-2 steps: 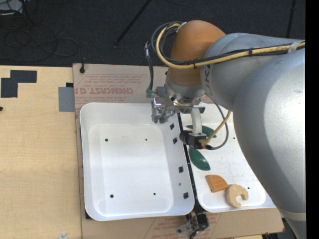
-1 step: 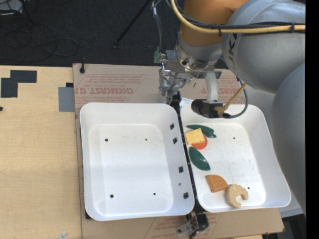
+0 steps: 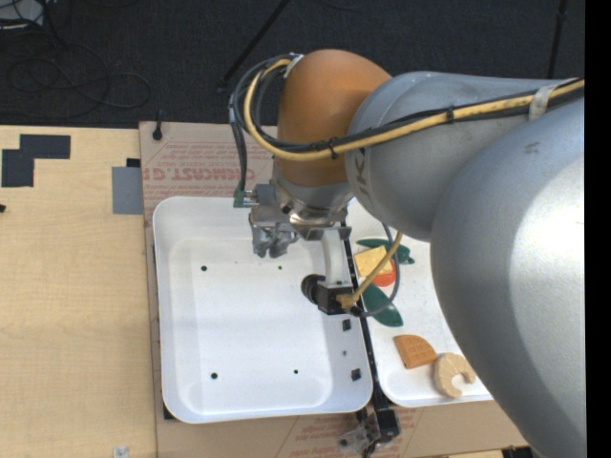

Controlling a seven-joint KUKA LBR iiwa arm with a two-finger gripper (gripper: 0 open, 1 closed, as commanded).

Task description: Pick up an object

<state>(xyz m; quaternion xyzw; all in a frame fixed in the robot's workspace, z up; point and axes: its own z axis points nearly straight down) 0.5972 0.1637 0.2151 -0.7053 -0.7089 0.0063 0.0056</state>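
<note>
gripper over left bin, grip: cannot tell | right bin: orange wedge 1, tan C-piece 1

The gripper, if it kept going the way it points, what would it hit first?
Probably the white floor of the left bin, just under the gripper; nothing seems to lie between, though depth is unclear.

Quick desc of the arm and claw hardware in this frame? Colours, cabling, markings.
The arm: bulky rounded grey links with a glossy orange domed band above the wrist. Yellow and black cables loop around the band and run along the upper link, held by a pale strap. The claw: small, dull grey metal. No markings legible.
</note>
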